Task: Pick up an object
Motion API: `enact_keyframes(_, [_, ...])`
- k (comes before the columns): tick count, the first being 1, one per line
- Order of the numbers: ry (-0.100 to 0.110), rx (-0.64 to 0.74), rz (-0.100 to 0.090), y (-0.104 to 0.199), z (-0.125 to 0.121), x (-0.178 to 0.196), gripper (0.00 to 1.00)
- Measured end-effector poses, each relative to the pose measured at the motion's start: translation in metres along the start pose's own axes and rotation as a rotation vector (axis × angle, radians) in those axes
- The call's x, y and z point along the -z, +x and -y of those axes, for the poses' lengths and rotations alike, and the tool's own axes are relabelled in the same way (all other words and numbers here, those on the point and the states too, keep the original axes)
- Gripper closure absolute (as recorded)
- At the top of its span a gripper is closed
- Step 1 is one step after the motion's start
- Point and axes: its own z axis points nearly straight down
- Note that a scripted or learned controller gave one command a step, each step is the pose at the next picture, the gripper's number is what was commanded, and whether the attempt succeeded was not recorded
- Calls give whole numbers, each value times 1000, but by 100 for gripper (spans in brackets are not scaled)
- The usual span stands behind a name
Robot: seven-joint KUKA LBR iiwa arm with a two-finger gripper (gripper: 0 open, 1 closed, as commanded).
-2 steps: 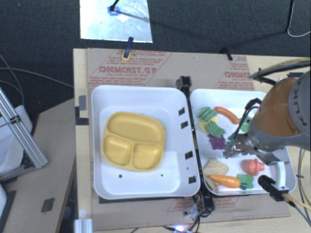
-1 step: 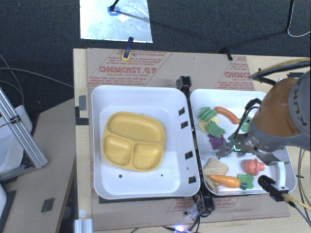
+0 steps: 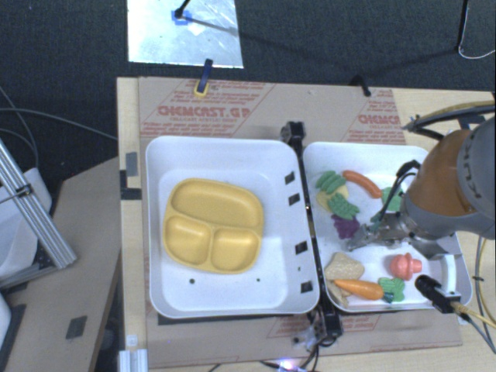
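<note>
Far left, a metal frame (image 3: pixel 35 223) stands by a tan side table (image 3: pixel 85 208); I can read no writing there. At the top of the view lies a shiny sheet (image 3: pixel 184 22), and below it a blue-and-yellow clamp (image 3: pixel 204 78) sits on the back edge of the brown sheet (image 3: pixel 232 103) under the bins. That sheet carries red print: "CHEMCAST GP" reads clearly behind the left bin. "CHEMCAST" repeats at a slant behind the right bin, and the smaller print is too blurred to read.

The left bin (image 3: pixel 232 149) holds one yellow divided plate (image 3: pixel 213 225) with three compartments and no label.

The right bin (image 3: pixel 318 157) has the pickable items, none with writing I can see:
- At the back: a green piece (image 3: pixel 329 182) and an orange sausage (image 3: pixel 362 182).
- Just in front of them: a yellow-green piece (image 3: pixel 341 204).
- Mid-bin: purple grapes (image 3: pixel 345 225).
- Along the front wall: a bread slice (image 3: pixel 345 267) and a carrot (image 3: pixel 359 287), with a small green bit (image 3: pixel 393 287) at the carrot's right end.
- Further right: a pink-red fruit (image 3: pixel 404 266).

My gripper (image 3: pixel 355 243) sits low over the right bin, pointing left. Its tip is just right of the purple grapes, with the bread slice just in front. I can't tell how far it is open, and I see nothing held in it. The arm (image 3: pixel 449 184), grey with an orange band, comes in from the right.
</note>
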Motion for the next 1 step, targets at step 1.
enact_keyframes(1, [-2, 1, 1, -47, -36, 2, 0])
